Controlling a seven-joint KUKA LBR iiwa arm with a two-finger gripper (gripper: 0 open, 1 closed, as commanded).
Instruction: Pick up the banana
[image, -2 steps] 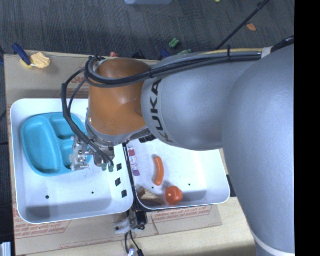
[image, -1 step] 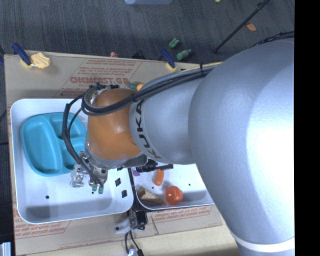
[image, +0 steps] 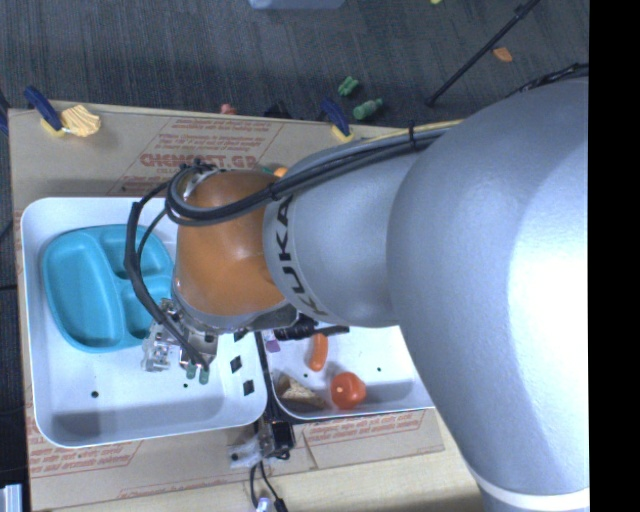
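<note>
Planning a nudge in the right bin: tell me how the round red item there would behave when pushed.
The round red item looks smooth and ball-shaped, so it would probably roll rather than slide. Its smooth skin may be slippery. The brown item beside it might block it leftward.

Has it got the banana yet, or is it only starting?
Nothing looks done: I can't spot a banana anywhere. In hand: the tool hangs over the left bin, beside a blue tray. A tomato and a carrot lie in the right bin. Finding, gripping and lifting remain.
</note>
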